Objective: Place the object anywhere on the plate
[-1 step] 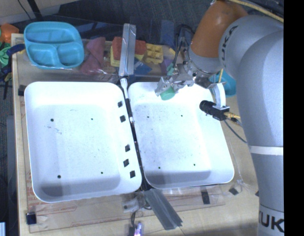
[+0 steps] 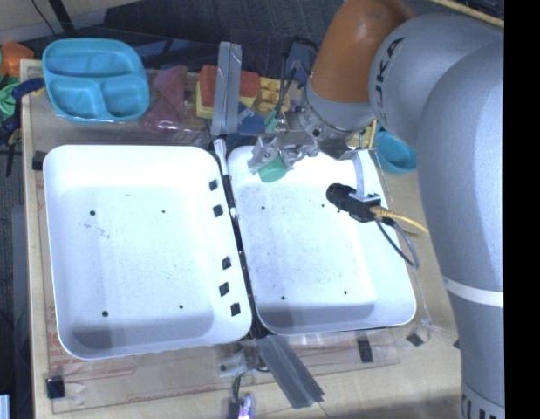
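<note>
1. Camera view, gripper (image 2: pixel 274 157): poised over the far left corner of the right bin (image 2: pixel 313 260); jaw state not to be told from this slant.
2. Small green object (image 2: pixel 271 173): directly under the gripper tip, possibly gripped, at or just above the bin floor.
3. Blue divided plate (image 2: pixel 53 66): outside the bins, beyond the left bin (image 2: pixel 121 260), well apart from the object.
4. Advised: confirm a firm hold, lift clear of the bin walls, carry across, release low over a compartment.

Left white bin (image 2: pixel 130 260), right white bin (image 2: pixel 313 260), coloured blocks (image 2: pixel 249 85) behind
</note>
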Motion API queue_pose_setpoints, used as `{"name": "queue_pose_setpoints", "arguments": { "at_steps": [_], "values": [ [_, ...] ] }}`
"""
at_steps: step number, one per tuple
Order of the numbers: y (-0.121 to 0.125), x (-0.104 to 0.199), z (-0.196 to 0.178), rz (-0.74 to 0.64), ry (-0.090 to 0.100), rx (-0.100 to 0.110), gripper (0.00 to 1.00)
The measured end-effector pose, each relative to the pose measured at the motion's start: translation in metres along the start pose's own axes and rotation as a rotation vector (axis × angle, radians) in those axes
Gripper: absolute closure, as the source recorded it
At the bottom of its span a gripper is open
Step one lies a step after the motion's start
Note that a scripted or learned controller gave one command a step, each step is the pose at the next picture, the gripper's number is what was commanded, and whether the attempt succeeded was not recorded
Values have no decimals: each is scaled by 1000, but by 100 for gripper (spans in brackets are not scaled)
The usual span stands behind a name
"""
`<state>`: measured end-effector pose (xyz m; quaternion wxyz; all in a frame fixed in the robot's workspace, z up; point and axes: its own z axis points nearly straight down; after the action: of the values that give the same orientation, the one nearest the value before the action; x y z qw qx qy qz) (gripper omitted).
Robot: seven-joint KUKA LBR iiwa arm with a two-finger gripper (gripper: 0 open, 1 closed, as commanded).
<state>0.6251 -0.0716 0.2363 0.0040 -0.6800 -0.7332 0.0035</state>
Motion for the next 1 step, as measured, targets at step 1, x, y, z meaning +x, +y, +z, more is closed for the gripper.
{"name": "queue_pose_setpoints", "arguments": {
  "at_steps": [1],
  "values": [
    [35,40,-78,-244,-2,-5,100]
  ]
}}
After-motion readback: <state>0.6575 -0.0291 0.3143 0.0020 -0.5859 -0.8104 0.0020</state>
